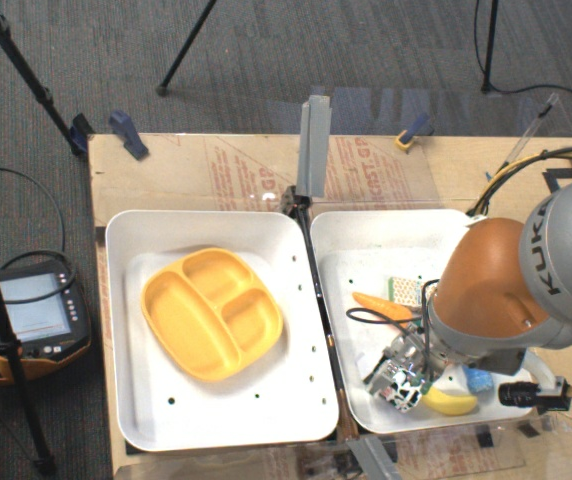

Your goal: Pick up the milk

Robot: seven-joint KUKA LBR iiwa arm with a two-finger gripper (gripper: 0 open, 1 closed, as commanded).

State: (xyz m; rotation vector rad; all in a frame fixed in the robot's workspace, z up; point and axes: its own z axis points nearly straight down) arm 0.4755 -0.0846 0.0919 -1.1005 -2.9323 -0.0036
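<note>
Grey carpet is surrounding a wooden bench [216, 173] on which two shallow white bins are sitting side by side. A yellow divided plate [212, 312] is lying in the left bin [126, 268], while the right bin [366, 230] is being reached into by the grey and orange arm [491, 288] from the right. The gripper [403, 365] is being held low over the near part of the right bin, directly above a small black-and-white patterned carton, judged to be the milk [399, 391]. The milk is lying just on the near side of the gripper, touching or almost touching it, with its long axis seeming to run from near left to far right, tilted rather than upright; which end is the top cannot be told. How the jaws are standing cannot be told, since they are being hidden by the wrist. A banana [450, 402] is lying just right of the milk, and a carrot [384, 307] farther back. The descent onto the milk is judged to be under way.
</note>
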